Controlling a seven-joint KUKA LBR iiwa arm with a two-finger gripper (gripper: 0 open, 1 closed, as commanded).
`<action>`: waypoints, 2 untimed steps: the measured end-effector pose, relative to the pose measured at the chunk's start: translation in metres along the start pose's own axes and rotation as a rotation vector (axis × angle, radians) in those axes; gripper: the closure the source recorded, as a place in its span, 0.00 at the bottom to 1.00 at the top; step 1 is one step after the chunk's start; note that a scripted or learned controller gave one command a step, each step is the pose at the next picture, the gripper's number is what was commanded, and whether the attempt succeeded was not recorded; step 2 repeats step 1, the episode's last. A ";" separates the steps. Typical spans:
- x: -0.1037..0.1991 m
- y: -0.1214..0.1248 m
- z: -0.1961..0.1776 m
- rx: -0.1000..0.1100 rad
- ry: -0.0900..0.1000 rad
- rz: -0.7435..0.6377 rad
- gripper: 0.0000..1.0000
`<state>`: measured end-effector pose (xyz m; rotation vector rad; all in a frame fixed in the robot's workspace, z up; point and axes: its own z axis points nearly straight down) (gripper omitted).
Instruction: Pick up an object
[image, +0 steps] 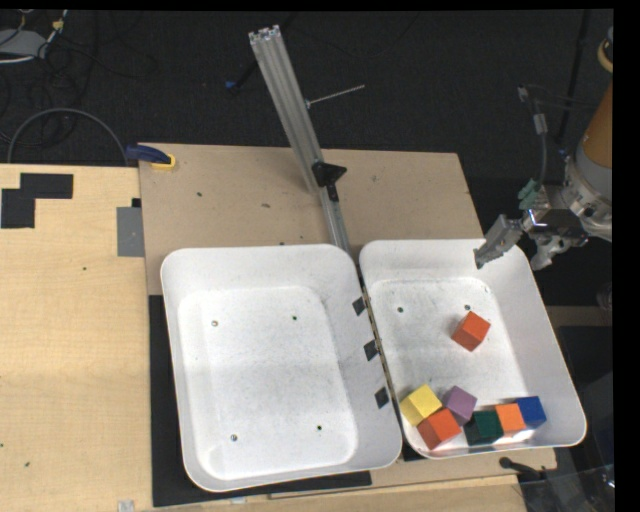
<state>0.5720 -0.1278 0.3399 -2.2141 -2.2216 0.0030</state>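
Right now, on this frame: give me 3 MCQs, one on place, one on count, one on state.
1. Where do the blocks lie?
A. left bin
B. right bin
C. bench

2. How many blocks are there?
A. four
B. six
C. nine

3. What is the claw doing?
A. hanging by the right bin's far right corner, nothing between its fingers
B. gripping the yellow block
C. pressing into the left bin

Key: B, all sit in the right bin; B, lone orange block plus five clustered at the near edge; A, claw hangs open above the rim.

Lone orange-red cube (471, 330) tilted, mid right of frame; yellow, red, purple, green, orange and blue cubes (472, 414) clustered, lower right.
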 end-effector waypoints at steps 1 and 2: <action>0.057 -0.040 0.016 0.002 0.001 -0.001 0.00; 0.057 -0.040 0.016 0.002 0.001 -0.001 0.00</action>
